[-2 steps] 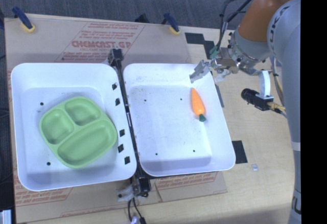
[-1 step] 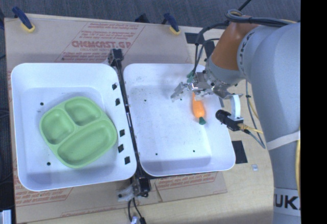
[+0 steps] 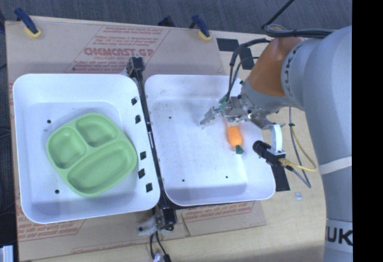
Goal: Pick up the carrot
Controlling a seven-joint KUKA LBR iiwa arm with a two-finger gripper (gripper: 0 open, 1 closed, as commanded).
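The surface (image 3: 54, 39), covered in printed cardboard and held with blue clamps along its upper edge, fills most of the frame and carries two shallow white bins side by side. The grey arm (image 3: 317, 81) with its orange band comes in from the right and bends down over the right bin (image 3: 179, 177). The left bin (image 3: 30, 153) holds a green divided plate (image 3: 91, 153) lying flat in its lower middle part. The claw (image 3: 230, 112) hangs over the upper right part of the right bin, and its fingers look spread apart with nothing between them, one thin finger reaching toward the left. The carrot (image 3: 234, 137) lies on the bin floor just below the claw in the frame, orange body uppermost and green tip pointing toward the lower edge, close to the bin's right wall. Judging from this, the grasp is not yet made. To do it well, the claw should centre over the orange body, not the slim green end, turn so the fingers straddle the carrot across its short width, descend until the fingertips reach the bin floor on either side, and only then close. The nearby wall leaves little room, so the finger on that side needs care.
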